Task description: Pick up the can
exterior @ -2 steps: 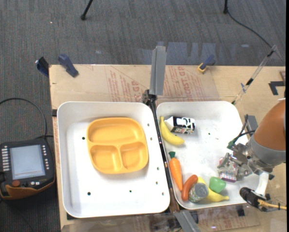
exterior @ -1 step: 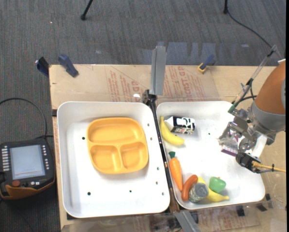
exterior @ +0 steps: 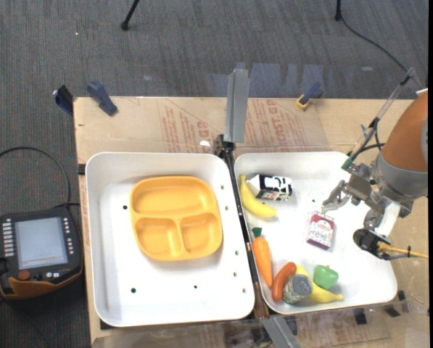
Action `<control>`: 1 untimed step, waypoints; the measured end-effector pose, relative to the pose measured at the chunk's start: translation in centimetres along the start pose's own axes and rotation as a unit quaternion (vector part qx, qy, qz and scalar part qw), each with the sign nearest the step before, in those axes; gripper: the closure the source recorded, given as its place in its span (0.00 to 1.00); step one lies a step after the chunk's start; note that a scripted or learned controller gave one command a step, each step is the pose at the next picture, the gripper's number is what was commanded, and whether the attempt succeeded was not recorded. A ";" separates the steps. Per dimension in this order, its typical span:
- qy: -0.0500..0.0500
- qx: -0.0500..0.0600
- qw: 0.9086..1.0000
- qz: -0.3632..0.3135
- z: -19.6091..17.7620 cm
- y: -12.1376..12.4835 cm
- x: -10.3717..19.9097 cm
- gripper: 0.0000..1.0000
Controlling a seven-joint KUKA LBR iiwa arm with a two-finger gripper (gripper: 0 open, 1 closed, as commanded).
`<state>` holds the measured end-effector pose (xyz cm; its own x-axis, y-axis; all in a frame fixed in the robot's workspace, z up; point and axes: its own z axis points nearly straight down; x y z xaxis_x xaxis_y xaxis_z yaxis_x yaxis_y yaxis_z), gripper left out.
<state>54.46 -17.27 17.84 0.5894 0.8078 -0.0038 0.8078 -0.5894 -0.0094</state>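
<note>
The can [exterior: 297,288] stands near the front edge of the right bin [exterior: 361,278], its grey lid facing up. It is wedged between an orange-red sausage [exterior: 282,280] on its left and a yellow piece with a green pepper [exterior: 326,276] on its right. My gripper [exterior: 344,193] hangs over the right side of that bin, well behind and to the right of the can, just above a pink packet [exterior: 321,231]. Nothing is held in it.
The right bin also holds a banana [exterior: 254,200], a black-and-white pack [exterior: 275,187] and a carrot [exterior: 262,251]. A yellow divided plate [exterior: 177,217] lies in the left bin [exterior: 111,267]. A teach pendant [exterior: 36,246] rests on the floor at the left.
</note>
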 end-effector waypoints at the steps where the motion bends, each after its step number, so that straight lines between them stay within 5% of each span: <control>1: 0.000 -0.001 1.000 -0.021 9.4 1.8 8.8 0.00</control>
<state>61.02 -11.21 8.40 0.5548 0.8320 -0.0027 0.8320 -0.5548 -0.0071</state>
